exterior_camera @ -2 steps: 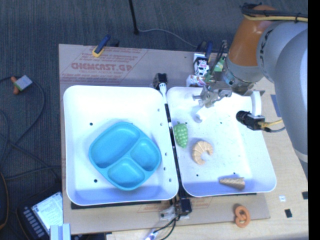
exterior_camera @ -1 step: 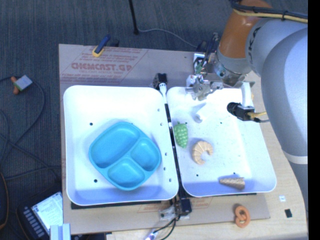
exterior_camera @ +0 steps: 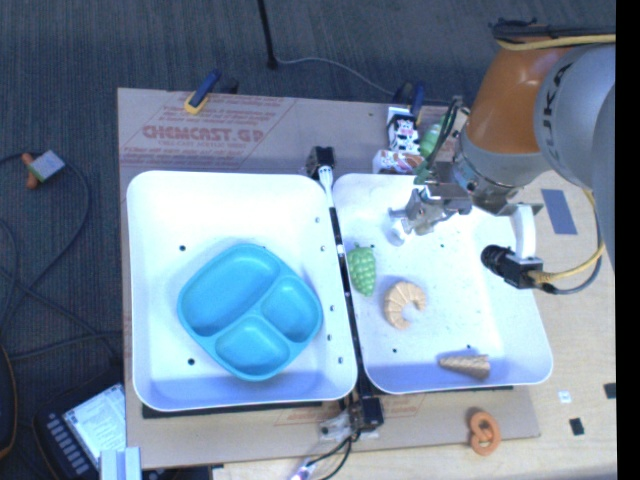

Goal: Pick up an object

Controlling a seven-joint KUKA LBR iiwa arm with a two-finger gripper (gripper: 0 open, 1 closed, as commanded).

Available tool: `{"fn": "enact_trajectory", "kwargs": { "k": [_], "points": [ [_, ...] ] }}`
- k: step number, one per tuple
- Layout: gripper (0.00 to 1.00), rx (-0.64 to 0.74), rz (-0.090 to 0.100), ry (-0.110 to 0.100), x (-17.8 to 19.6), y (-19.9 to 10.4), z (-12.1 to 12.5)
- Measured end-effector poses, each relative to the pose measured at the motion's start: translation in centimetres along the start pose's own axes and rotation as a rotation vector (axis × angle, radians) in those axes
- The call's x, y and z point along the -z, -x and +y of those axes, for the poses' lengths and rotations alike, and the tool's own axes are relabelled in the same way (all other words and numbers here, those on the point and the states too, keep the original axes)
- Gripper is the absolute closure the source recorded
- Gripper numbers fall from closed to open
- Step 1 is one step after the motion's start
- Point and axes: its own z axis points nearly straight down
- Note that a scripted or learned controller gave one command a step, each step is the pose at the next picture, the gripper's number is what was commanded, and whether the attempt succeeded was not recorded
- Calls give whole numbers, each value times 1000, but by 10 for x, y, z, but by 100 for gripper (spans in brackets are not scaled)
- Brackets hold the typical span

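White bin point(exterior_camera: 520, 353): holds croissant point(exterior_camera: 405, 303), green toy point(exterior_camera: 361, 269), cone point(exterior_camera: 466, 365) — loose, well apart, easy picking.
Tool point(exterior_camera: 418, 214): hovers near the bin's far edge — finger state unclear, nothing visibly held.

the floor point(exterior_camera: 90, 28) is dark grey carpet with a fine ribbed weave, filling the top and left of the view. a thin black cable point(exterior_camera: 265, 28) runs down across it from the top edge, and further dark cables point(exterior_camera: 40, 268) loop along the left side. a small grey and orange block point(exterior_camera: 44, 166) lies on the carpet at the left. the desk point(exterior_camera: 570, 408) is pale wood, with a brown cardboard sheet point(exterior_camera: 215, 128) printed in red letters lying on it. the light is even, without hard shadows.
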Motion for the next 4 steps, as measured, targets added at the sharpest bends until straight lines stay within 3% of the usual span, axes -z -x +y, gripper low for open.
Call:
{"fn": "enact_trajectory", "kwargs": {
  "k": [1, 2, 3, 4],
  "points": [
    [100, 2, 1, -1, 22, -21, -56],
    [100, 2, 2, -1, 44, -31, -95],
    [100, 1, 1, -3, 2, -15, -89],
    [100, 2, 1, -2, -12, 0, -45]
  ]
}}
